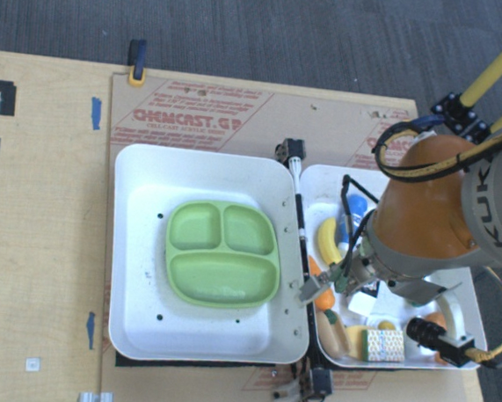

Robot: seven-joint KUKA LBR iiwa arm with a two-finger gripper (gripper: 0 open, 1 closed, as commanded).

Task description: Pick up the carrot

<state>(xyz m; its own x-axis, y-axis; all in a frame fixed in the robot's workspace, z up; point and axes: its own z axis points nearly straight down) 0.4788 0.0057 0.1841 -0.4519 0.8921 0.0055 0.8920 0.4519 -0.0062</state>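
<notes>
The carrot (324, 300) lies at the left side of the right bin (467, 296), near the wall between the bins. Only small orange parts of it show, one just above the gripper and one just below it. My gripper (323, 285) is low in the right bin, directly over the carrot's middle and hiding it. The grey arm with its orange band (427, 204) covers most of the right bin behind it. I cannot tell whether the carrot is held.
A green divided plate (223, 253) sits in the left bin (138, 229). In the right bin, a yellow banana (327, 238) and a blue item (355, 206) lie behind the gripper. A bread-coloured piece (335, 338) and a yellow patterned block (384, 344) lie at the front.
</notes>
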